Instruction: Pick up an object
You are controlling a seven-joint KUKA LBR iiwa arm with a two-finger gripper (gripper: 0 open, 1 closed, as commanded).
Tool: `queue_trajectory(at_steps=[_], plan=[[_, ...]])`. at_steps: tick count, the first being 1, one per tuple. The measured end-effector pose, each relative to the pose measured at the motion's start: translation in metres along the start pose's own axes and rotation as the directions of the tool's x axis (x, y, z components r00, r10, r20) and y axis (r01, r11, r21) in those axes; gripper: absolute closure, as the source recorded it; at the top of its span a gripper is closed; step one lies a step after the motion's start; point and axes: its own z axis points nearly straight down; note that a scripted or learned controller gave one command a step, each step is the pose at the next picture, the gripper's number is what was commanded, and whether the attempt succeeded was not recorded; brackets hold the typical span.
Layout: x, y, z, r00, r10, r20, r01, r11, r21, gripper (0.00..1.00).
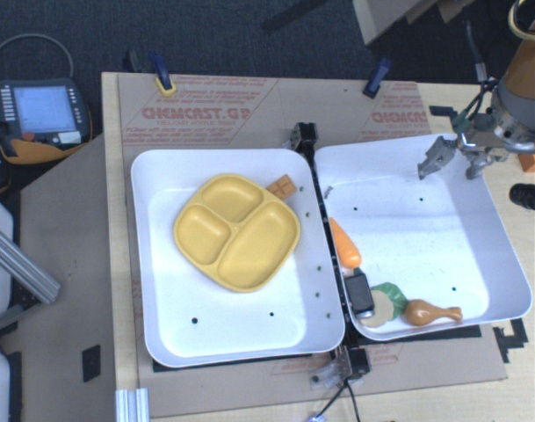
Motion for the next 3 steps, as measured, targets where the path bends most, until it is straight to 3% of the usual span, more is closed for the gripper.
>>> queue_trajectory(at_steps=[1,3], plan=[[0.001,0.003,-0.009,1.000,-0.003,0.003,0.003,1.000,-0.014,0.00],[0.002,-0.012,0.086,1.000,-0.002,0.001,0.002,1.000,-0.008,0.00]])
